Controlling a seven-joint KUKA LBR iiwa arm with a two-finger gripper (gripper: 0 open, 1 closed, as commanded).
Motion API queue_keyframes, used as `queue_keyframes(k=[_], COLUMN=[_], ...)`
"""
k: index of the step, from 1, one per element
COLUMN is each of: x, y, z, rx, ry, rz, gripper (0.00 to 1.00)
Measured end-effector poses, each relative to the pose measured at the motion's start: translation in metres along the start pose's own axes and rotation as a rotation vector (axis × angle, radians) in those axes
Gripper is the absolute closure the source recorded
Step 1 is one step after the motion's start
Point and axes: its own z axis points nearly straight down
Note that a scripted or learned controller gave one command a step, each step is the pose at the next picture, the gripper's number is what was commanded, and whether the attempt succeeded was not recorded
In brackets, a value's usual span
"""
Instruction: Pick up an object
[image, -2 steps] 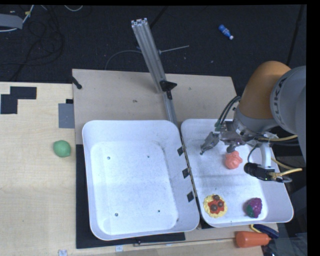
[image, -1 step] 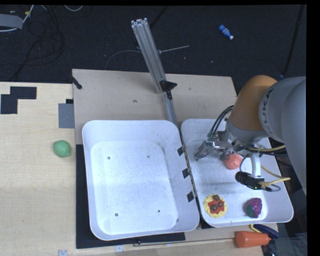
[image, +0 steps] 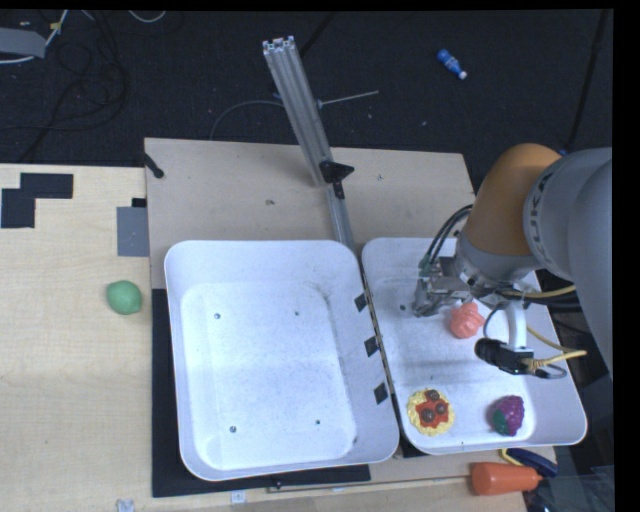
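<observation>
**Arm hanging over the right bin beside a pink object**

Pale wooden boards are covering the bench (image: 60, 340), and a dark floor strewn with cables is showing beyond its far edge. Taking the right bin (image: 560, 425) as the landmark: just in front of its near rim, an orange object (image: 503, 478) is lying on the bench. Inside the bin, along its near wall, a yellow toy with red spots (image: 430, 411) and a purple grape-like toy (image: 507, 414) are sitting well apart from each other. A black cable fitting (image: 503, 355) is hanging above the bin floor, between those toys and the arm.

Toward the bin's middle, a pink rounded object (image: 464, 321) is resting on the white floor. The gripper (image: 430, 300) is hovering just to the left of it and slightly farther back, near the pink object; whether they are touching is unclear. The fingers are too small and cluttered to read, so their spread cannot be told. The grey arm with its orange band (image: 510, 205) is reaching in over the bin's far right side.

Left of the right bin, the left bin (image: 200, 260) is lying alongside it, their rims touching. Well beyond that, a green ball (image: 124, 297) is sitting on the bench. Behind both bins, a metal rail (image: 300, 110) is slanting away across a tan board toward the floor, where a small blue object (image: 452, 64) is lying.
</observation>
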Motion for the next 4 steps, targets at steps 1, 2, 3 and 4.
queue_keyframes(k=[1,2,3,4], x=[-0.001,-0.001,-0.001,0.052], y=[0.001,0.001,0.001,-0.005], z=[-0.063,-0.115,-0.115,-0.121], rx=[-0.005,-0.004,0.0,0.0], ry=[0.0,0.0,0.0,0.001], rz=[-0.001,-0.001,-0.002,-0.005], gripper=[1.0,1.0,1.0,1.0])
